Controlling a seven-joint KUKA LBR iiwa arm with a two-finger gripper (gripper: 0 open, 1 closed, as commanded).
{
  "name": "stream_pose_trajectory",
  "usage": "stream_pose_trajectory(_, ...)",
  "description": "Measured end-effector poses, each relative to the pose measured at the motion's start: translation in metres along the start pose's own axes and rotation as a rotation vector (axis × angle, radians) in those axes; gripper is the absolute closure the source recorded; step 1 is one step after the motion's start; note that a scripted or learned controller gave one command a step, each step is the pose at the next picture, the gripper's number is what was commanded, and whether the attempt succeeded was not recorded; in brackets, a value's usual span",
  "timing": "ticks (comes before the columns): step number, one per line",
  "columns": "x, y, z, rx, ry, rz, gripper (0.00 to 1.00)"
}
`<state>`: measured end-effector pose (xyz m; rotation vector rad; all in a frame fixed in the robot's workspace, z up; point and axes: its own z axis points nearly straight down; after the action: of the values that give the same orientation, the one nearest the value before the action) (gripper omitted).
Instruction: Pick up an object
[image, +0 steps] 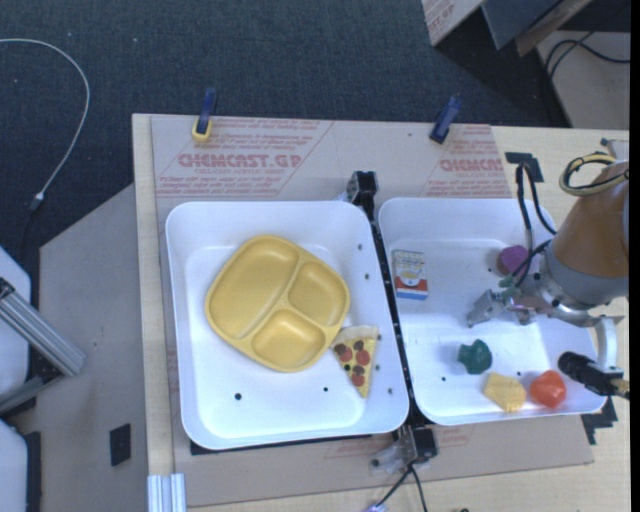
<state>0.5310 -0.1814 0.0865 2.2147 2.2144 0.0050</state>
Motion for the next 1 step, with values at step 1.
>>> stream_pose_trajectory(1, 0.0015, -0.0028, -0.0086, 0.007, 0.003, 0.001, 1.0)
